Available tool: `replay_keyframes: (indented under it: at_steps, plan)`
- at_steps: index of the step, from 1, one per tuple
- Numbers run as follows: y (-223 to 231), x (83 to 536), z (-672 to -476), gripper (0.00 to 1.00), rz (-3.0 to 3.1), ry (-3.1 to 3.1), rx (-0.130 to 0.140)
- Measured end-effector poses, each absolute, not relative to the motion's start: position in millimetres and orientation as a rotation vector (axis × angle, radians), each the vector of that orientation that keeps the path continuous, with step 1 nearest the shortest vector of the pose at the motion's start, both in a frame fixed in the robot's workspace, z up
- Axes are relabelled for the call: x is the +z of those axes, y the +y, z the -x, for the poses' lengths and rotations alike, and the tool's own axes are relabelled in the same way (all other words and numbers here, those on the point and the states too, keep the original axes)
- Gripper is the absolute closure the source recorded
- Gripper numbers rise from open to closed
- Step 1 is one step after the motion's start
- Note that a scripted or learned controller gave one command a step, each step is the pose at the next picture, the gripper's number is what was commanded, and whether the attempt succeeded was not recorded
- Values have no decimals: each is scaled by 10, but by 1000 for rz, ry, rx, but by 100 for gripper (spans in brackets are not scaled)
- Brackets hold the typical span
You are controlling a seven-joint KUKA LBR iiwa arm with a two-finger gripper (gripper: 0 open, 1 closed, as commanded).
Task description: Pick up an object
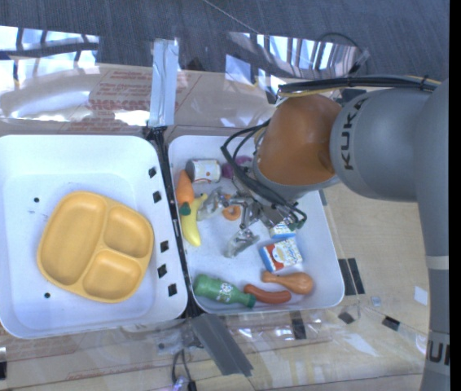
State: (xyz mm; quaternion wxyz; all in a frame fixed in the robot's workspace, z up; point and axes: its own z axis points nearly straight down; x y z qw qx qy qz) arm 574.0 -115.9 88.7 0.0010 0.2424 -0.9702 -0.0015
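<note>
My gripper [242, 236] hangs low over the middle of the right bin [327, 243], below the orange wrist band. It is just left of a small blue, red and white carton [282, 256]. An orange ring [230, 212] and a grey piece [207, 206] lie just up-left of it. Nothing shows held in it. Along the bin's left side lie a carrot [184, 190] and a banana [190, 228], with a white can [204, 169] at the top. At the front lie a green bottle [222, 292], a red sausage [268, 295] and a brown drumstick [292, 281].
The left bin [19, 169] holds a yellow divided plate [94, 245]. A black clipped divider [168, 218] runs between the bins. The arm's bulk covers the right bin's upper right part. Cardboard and shiny foil lie behind the bins.
</note>
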Motion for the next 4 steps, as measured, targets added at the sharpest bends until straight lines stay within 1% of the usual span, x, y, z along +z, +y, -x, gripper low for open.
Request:
replay_keyframes:
  at_steps: [1,2,3,4]
  plan:
    - [-1142,952,-5746,100,-767,-3041,-8]
    - [-770,2323,-6034,100,-713,-3075,9]
    - [-356,1909,-6390,100,-573,-3089,-2]
    - [-895,2071,-6578,100,-805,-3042,4]
